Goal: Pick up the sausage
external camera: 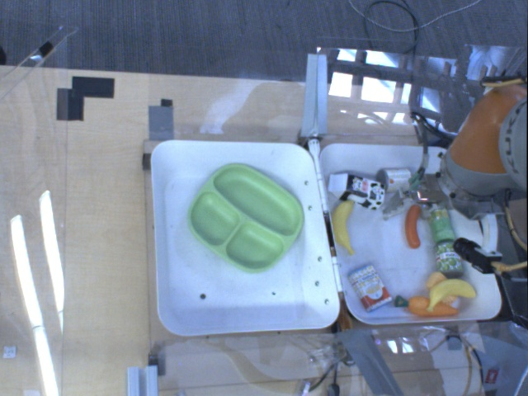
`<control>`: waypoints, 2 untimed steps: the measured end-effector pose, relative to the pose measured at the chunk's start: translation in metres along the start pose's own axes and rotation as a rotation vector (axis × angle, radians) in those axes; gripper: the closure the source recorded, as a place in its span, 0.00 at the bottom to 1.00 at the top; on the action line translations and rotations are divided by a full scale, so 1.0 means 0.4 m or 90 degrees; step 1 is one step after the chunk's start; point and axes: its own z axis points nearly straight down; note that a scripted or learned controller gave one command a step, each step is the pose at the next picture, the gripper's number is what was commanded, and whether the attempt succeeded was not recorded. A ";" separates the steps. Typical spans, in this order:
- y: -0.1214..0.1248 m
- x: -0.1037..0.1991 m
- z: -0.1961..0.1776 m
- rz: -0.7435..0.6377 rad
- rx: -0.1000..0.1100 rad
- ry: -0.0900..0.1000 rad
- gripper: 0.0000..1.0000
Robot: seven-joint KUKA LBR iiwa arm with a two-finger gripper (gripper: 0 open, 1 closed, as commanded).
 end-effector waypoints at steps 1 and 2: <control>0.006 -0.003 -0.025 -0.005 -0.004 -0.006 1.00; 0.035 0.121 0.007 -0.205 0.003 -0.010 1.00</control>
